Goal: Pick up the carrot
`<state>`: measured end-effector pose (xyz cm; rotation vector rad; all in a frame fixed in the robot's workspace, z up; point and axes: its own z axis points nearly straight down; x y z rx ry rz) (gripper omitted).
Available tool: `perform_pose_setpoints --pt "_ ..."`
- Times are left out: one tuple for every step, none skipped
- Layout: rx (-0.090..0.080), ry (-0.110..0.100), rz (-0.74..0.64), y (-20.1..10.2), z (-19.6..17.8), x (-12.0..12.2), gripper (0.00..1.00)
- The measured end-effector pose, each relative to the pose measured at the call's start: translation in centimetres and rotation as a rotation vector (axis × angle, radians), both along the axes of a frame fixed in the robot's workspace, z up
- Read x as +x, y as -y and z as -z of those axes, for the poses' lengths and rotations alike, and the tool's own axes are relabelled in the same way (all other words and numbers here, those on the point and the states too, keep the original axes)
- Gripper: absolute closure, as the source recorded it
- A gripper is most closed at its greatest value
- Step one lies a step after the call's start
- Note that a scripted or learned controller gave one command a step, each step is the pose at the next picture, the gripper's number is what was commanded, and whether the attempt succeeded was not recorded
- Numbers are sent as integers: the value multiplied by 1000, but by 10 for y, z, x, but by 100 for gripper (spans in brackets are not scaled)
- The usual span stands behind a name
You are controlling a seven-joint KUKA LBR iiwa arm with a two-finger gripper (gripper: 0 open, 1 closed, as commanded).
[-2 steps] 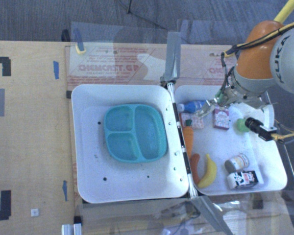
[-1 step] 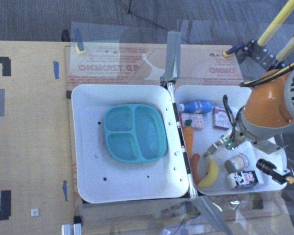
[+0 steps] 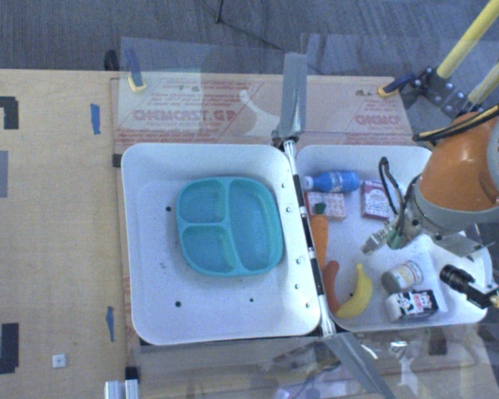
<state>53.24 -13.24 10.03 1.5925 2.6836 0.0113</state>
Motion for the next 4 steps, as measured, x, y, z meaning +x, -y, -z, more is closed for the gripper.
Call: perform_pose_setpoints --pt "4 -17 -60 -80 -86 66 100" --pt "3 -16 -51 -66 -168 125 100" --pt "3 -18 -152 -79 -140 121 100" --pt "4 -19 -92 -152 -93 101 100"
